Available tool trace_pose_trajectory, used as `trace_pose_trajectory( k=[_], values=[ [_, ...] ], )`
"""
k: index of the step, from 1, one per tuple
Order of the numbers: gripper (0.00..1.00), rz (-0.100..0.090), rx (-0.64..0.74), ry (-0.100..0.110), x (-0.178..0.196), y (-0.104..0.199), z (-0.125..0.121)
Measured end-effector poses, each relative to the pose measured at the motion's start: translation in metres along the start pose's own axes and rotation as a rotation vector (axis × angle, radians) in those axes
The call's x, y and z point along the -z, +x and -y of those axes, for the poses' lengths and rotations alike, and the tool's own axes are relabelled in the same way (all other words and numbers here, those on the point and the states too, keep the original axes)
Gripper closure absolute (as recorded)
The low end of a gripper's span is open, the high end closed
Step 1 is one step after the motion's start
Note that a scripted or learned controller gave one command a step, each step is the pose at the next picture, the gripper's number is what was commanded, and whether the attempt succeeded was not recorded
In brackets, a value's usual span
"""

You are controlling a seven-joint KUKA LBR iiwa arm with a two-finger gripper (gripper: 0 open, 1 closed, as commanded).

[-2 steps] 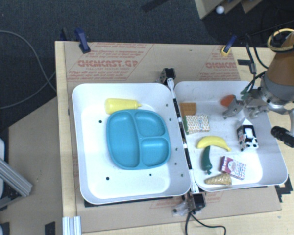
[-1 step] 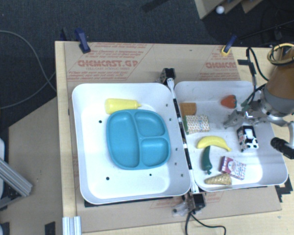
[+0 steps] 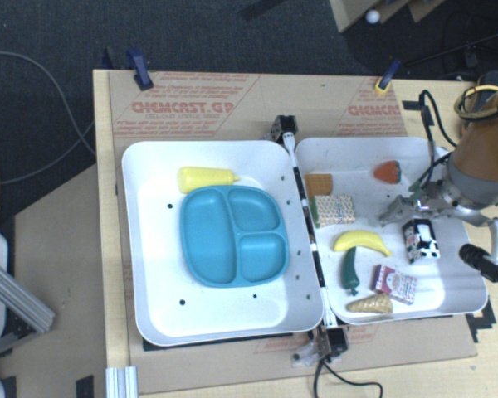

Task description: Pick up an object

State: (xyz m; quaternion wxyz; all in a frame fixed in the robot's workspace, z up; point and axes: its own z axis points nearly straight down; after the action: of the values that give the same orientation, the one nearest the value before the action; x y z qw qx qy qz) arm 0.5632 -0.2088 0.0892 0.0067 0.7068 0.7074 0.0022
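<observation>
Nearest, the cone lies at the right bin's front edge. Largest to smallest: table; left bin with blue tray and yellow bottle; right bin with banana, cow. Pincer hangs just above the cow; its spread cannot be told.

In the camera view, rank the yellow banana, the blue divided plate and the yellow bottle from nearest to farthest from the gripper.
Measured from the gripper, over the right bin near its right edge:
1. Yellow banana, in the right bin, just left of the gripper.
2. Blue divided plate, in the middle of the left bin.
3. Yellow bottle, in the left bin, at the plate's upper left.
</observation>
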Motion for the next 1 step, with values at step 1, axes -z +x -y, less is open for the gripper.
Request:
trace_pose_trajectory(
  k=[1],
  values=[
    [0.00, -0.007, -0.001, 0.013, -0.0042, 0.0003, 0.0191]
  ],
)
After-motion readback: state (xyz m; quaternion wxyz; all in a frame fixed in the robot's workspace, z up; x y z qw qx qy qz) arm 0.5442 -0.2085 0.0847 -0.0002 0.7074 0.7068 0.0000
